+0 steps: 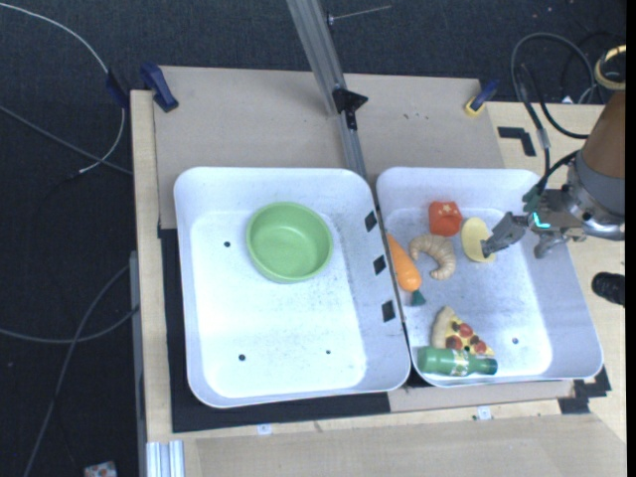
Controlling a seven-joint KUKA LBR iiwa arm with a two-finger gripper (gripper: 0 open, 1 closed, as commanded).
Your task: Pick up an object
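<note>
The right bin (566, 311) holds several toy foods. A red pepper (444, 217) lies at the back, with a yellow piece (473, 237) just right of it. A tan croissant (435, 255) and an orange carrot (402, 263) sit near the bin's left wall. A pizza slice (460, 333) and a green bottle (455, 363) lie at the front. My gripper (519, 242) hangs over the right bin's back right part, open, with nothing between its fingers. Its left finger (500, 237) ends right beside the yellow piece.
The left bin (214, 296) holds a green bowl (289, 240). A metal post (323, 43) slants down to the divide between the two bins. Blue clamps (159, 87) sit at the bench's back corners.
</note>
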